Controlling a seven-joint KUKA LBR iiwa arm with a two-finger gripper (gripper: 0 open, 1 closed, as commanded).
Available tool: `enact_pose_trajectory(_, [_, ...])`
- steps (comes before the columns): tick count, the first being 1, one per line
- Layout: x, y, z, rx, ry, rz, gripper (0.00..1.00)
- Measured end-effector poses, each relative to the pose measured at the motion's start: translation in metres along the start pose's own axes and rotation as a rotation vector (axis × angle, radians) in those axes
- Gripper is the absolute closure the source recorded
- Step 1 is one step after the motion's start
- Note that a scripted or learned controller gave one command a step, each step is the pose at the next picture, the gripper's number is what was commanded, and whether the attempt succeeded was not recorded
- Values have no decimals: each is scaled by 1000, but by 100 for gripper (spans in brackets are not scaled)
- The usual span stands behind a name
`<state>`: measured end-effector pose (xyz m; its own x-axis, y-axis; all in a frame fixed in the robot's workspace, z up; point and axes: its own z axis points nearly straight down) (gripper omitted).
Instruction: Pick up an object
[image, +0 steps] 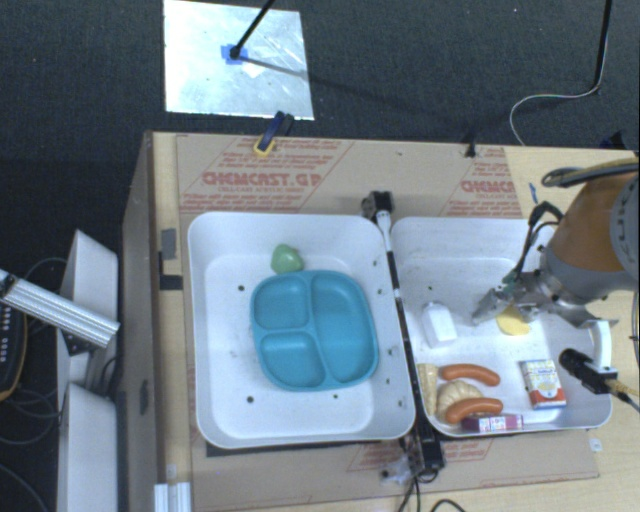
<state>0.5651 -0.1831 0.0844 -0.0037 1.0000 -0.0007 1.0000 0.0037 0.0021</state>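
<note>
The arm reaches in from the right, and its gripper (498, 303) is low inside the right bin (455, 250). It hangs just above and to the left of a small yellow object (515, 324). A white block (437, 323) lies to the gripper's left. Nearer the front of the bin are two sausages (470, 375) (473, 408), a small red and white carton (541, 383) and a thin wrapped bar (492, 423). I see nothing held by the gripper.
The left bin (225, 400) holds a blue divided plate (313, 330) and a small green object (287, 259). A black divider (392, 290) runs between the bins. A beige item (428, 385) lies by the right bin's left wall.
</note>
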Motion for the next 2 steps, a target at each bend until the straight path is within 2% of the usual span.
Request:
enact_pose_trajectory(1, [-24, 16, -1, -1, -1, 2, 0])
enact_pose_trajectory(2, [-24, 17, -11, -4, -1, -1, 100])
